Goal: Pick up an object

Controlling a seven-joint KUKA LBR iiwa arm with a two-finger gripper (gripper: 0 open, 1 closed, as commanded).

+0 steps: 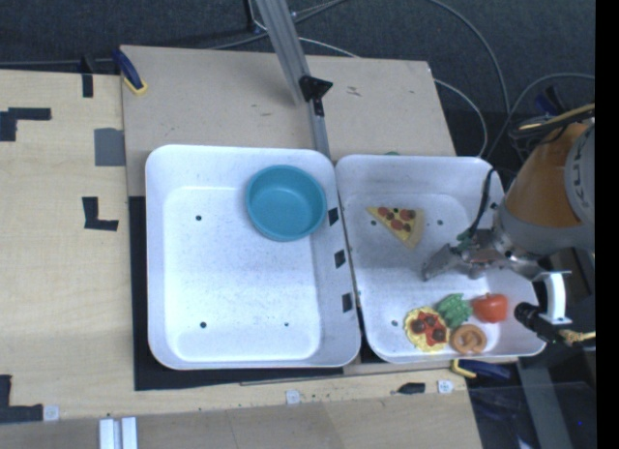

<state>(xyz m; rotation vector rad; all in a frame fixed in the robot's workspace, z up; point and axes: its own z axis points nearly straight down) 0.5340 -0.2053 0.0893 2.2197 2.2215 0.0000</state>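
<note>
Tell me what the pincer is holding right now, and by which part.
Nothing: the pincer hangs over bare floor of the right bin, apart from the pizza slice.

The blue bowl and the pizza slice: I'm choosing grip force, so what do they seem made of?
The blue bowl looks like smooth moulded plastic: even colour, soft sheen on the rim. The pizza slice seems a toy, likely plastic or rubber, with flat painted-looking toppings; the view is too coarse to say which.
</note>
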